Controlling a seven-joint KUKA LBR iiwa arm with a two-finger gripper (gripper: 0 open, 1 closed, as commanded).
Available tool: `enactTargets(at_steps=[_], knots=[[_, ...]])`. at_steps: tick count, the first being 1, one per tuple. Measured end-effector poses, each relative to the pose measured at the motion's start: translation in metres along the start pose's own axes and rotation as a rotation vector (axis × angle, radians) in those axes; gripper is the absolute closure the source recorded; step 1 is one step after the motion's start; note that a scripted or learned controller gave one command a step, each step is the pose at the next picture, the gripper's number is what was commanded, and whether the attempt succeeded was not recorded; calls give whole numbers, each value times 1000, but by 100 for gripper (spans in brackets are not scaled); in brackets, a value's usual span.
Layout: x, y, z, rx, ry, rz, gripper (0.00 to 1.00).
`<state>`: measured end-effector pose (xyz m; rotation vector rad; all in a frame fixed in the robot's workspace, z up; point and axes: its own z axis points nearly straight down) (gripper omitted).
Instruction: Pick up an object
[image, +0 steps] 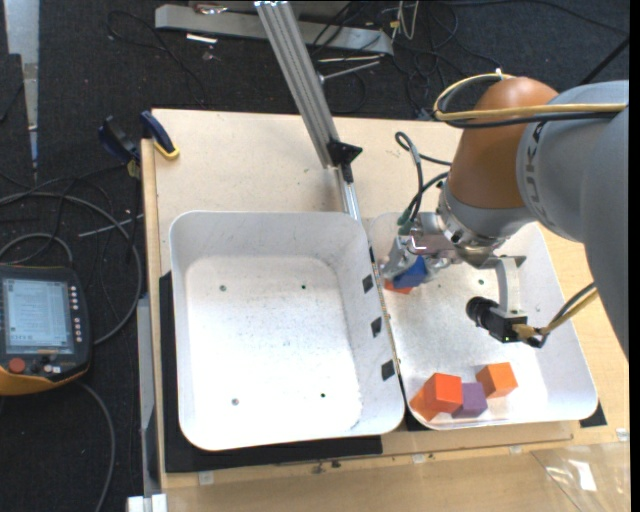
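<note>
My gripper (412, 258) is low over the far left corner of the right bin (560, 330), close to the wall shared with the left bin. Directly under it lie a small blue object (415, 269) and a small red-orange piece (401, 286); the wrist hides how they meet the gripper. Near the front of the right bin sit a large orange block (437, 395), a purple block (472, 399) touching it, and a smaller orange cube (497, 379).
The left bin (190, 250) stands beside the right one. A black fitting with a yellow cable (500, 320) hangs off the arm over the right bin. A metal pole (310, 90) slants down toward the bins' far edge.
</note>
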<state>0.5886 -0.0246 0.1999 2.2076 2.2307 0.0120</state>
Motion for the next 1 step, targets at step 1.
enactTargets(at_steps=[1], knots=[[61, -1, 5, 8, 0, 1, 100]])
